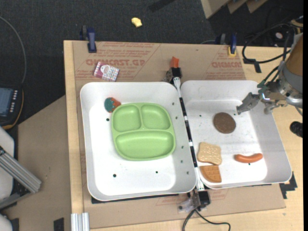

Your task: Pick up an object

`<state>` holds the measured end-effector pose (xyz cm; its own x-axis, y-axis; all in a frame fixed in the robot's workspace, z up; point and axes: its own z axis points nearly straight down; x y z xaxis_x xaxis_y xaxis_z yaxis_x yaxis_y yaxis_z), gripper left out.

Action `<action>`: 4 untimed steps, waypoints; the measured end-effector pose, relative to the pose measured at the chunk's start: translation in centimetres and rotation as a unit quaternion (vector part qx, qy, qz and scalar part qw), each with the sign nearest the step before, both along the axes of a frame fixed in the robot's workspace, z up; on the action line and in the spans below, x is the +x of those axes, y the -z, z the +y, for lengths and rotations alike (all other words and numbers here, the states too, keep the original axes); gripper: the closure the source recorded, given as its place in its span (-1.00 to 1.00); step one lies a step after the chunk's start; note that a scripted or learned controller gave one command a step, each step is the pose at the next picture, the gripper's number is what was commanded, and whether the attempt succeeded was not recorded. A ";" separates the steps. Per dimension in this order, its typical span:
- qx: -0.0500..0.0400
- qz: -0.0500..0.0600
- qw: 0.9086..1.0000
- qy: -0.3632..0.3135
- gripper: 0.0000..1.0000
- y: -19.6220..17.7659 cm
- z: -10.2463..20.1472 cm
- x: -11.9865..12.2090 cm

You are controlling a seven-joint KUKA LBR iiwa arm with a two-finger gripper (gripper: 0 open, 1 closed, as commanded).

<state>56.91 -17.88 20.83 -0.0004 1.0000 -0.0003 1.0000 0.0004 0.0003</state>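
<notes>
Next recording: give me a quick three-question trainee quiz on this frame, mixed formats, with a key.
1. True or false: the green divided plate lies in the right bin.
2. Multiple choice: which item lies closest to the gripper? A) the brown round patty B) the sausage C) the waffle
3. Fill in: the cracker lies directly above the ____ in the picture, both near the right bin's left wall.

Key
1. False: it lies in the left bin.
2. A
3. waffle
</notes>
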 end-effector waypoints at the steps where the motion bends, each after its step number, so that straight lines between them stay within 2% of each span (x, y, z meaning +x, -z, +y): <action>1: 0.002 0.003 1.000 -0.002 -1.00 8.0 3.7 0.4; 2: 0.001 0.002 1.000 0.000 -1.00 12.7 3.1 1.2; 3: 0.000 -0.001 1.000 0.000 1.00 11.3 3.1 1.3; 4: 0.001 -0.005 1.000 -0.005 1.00 1.7 12.8 2.5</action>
